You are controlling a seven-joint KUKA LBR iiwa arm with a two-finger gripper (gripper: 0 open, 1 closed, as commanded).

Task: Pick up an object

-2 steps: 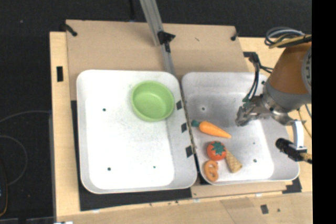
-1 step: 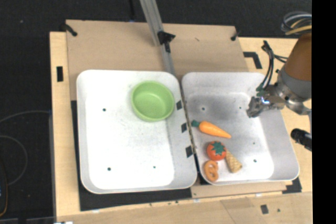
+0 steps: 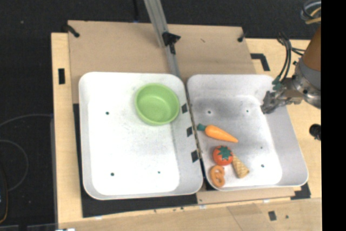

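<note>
Two shallow white bins sit side by side on the bench. Left bin (image 3: 108, 170) has a green bowl (image 3: 157, 104) upright in its upper-right part, near the divide btwn bins. Right bin (image 3: 281, 154) holds four small toy foods, all grouped in its lower-left area: a carrot (image 3: 219, 133) w/ green top lying on its side, tip pointing right and slightly down; a tomato (image 3: 223, 155) just below the carrot; a tan cone-like piece, maybe an ice cream cone (image 3: 241, 167), just right of and below the tomato, close to touching it; an orange-brown pretzel-like piece (image 3: 217, 175) at the bin's lower-left corner, just below the tomato.

Arm comes in from the right, w/ the gripper (image 3: 269, 104) over the right bin's upper-right part, by the bin's right wall. It's well apart from the toy foods and nothing shows between its fingers. Jaw state: can't tell at this res, the tip is a dark blur. Cables loop above the wrist. A grey metal pole (image 3: 154, 8) runs diagonally from the top of the view down to the gap btwn the bins.
</note>
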